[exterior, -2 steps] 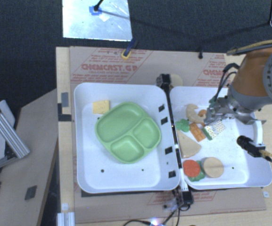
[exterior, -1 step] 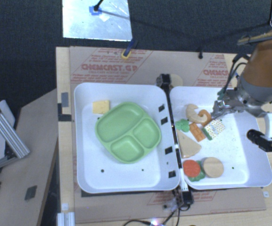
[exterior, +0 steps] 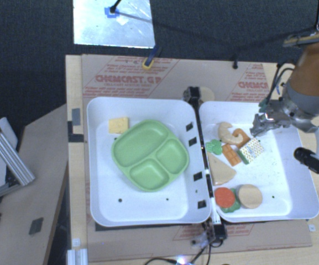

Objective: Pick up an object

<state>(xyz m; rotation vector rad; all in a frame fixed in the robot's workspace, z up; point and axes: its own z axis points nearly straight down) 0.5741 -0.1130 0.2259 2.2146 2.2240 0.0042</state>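
My gripper (exterior: 257, 128) hangs over the right bin (exterior: 292, 181), near its upper middle. Just below and left of it lies a cluster of toy food: a pretzel-like brown piece (exterior: 239, 137), a beige lump (exterior: 224, 130), a checkered green-and-white block (exterior: 251, 149), an orange stick (exterior: 231, 155) and a green broccoli piece (exterior: 213, 147). Lower down lie a tan wedge (exterior: 221, 171), a red tomato on green leaf (exterior: 225, 198) and a round tan bun (exterior: 250, 196). Nothing shows between the fingertips.
The left bin (exterior: 101, 197) holds a green divided plate (exterior: 150, 155) and a yellow cheese square (exterior: 118, 125). A black divider with clips runs between the bins. The arm's grey and orange body (exterior: 314, 81) looms over the right bin's upper right corner.
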